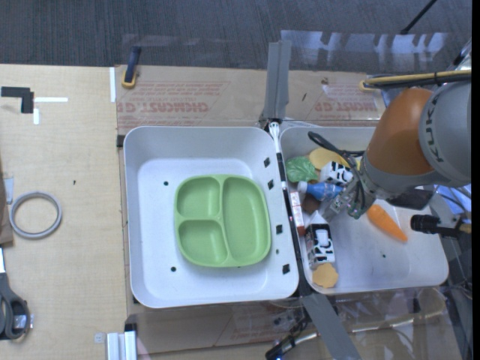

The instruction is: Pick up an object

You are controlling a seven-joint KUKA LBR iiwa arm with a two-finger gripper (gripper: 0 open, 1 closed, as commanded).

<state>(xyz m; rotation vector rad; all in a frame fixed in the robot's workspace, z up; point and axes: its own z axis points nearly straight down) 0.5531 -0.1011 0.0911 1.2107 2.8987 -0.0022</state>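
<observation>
The right white bin (379, 261) holds several small items. These are a green leafy toy (301, 169), a yellow piece (326, 157), a black-and-white cow toy (338, 174), a blue object (318, 191), an orange carrot (387, 223), a black-and-white block (321, 244) and a tan round piece (325, 276). My gripper (346, 202) hangs low in this bin's upper left part. It sits just right of the blue object and left of the carrot. The arm's orange band (401, 137) and wrist cover the bin's upper right.
The left white bin (142, 201) holds a green divided plate (223, 220). On the wooden bench to the left lie a grey tape ring (34, 214) and scissors (11, 317). Cardboard (187, 96) lies behind the bins.
</observation>
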